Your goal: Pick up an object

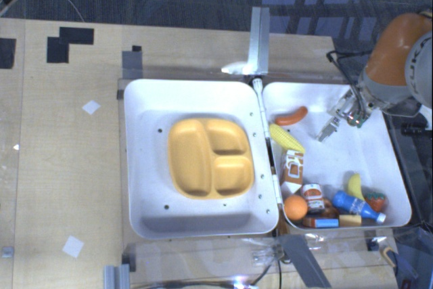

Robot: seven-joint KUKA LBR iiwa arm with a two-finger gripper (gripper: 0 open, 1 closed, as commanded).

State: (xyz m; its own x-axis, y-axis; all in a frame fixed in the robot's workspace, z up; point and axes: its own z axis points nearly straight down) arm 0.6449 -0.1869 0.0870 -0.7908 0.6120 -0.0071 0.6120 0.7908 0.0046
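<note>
We see a pale wooden bench filling the left and centre of the frame. Directly on it sit two white bins, the left bin mid-frame and the right bin touching it.

The arm came in over the table's right edge, toward the far right corner. Its orange band sat uppermost, with the grey wrist below it slanting down and toward the table's left. The gripper hung at the end of the wrist, pointing down and leftward. Its metal fingers looked thin and close together, and whether they were parted or closed could not be made out.
</note>
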